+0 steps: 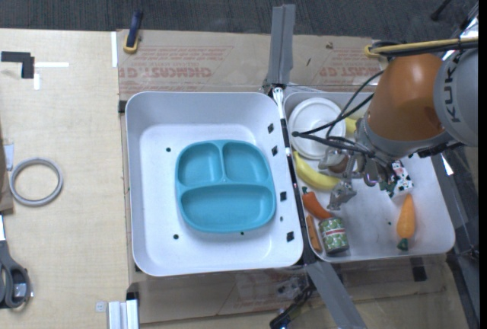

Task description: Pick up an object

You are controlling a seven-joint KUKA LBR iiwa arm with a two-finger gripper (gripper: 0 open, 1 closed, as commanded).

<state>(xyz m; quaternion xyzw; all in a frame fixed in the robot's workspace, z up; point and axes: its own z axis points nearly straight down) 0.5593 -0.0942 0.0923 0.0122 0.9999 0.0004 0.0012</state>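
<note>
In the right bin [426, 244], nearest the front edge, a small can with a green label [333, 235] lies close to the front-left corner. Beside it, along the left wall, lies a thin orange carrot-like piece [313, 207]. Toward the front-right corner a second toy carrot [406, 218] stands nearly along the bin's depth, green tip toward the front edge.

The gripper [344, 194] hangs over the middle of the bin's left half, under the grey and orange wrist; how it is set cannot be told, since cables and the wrist crowd it, and nothing can be seen pinched in it. A small white, dice-like object [402, 183] sits just right of it.

The likeliest target, by my judgement, is the banana [313, 174]. It lies just left of the gripper and a little farther back, against the left wall, its long axis running from the back-left toward the bin's middle. A grasp would want to close across that axis, so the approach is a short shift toward the left wall. The can lies about as close, toward the front edge.

Farther back, a white bowl [316, 118] fills the back-left corner.

The left bin [144, 190] carries a blue divided plate [225, 186] at its middle.
</note>
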